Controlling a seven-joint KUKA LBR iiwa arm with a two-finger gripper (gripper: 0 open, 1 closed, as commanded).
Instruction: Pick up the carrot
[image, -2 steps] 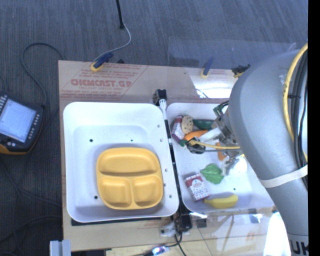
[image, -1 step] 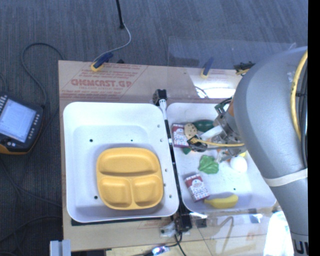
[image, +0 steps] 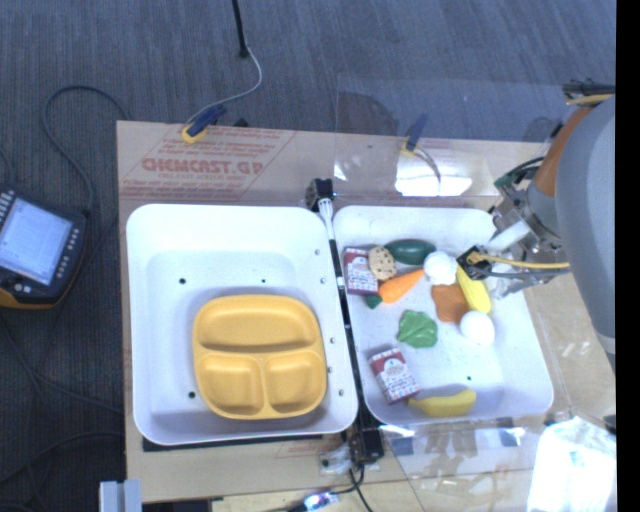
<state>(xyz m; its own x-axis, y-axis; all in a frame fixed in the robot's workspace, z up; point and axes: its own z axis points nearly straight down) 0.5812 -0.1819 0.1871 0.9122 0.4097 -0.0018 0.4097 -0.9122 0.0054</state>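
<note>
End effector (image: 478, 266) hovers right of carrot (image: 401, 285); apart.

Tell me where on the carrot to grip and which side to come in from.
Grip the carrot across its thick orange middle, probably coming straight down from above. It lies flat and slanted in the right bin, green tip toward the bin's left wall. A cookie and small red carton crowd its upper left, a white egg its right end, so close the fingers across its width.

The grey arm reaches in from the right, its pincer (image: 478, 266) low.
</note>
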